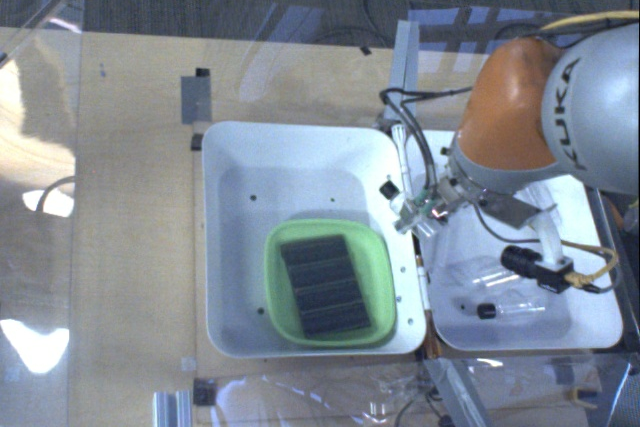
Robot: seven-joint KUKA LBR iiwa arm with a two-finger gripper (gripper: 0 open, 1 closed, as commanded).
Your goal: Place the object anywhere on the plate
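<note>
Out on the left the wooden counter (130,245) is bare, nothing to worry about there. Into the left bin (240,175), and here sits the green plate (275,265), pushed toward the bin's near right corner. The dark ribbed block (325,287) lies flat on it, inside the rim, running at a slant. If that block is the object, the job looks done, and the only thing left is to avoid spoiling it.

Moving right, the gripper (415,212) hangs right over the wall shared by the two bins, just beside the plate's far right corner. Whether it is spread or closed cannot be told from this angle; nothing is seen pinched in it.

That position is the danger. A low sweep to the left could clip the plate's rim, shove the plate, or tip the block up onto the edge. A straight drop could land on the bin wall itself.

Further right, under the arm, the right bin (585,315) holds a small black-tipped piece (486,311). Should that be the real target, a grab could slip on something so small, and the carry has to clear the wall
</note>
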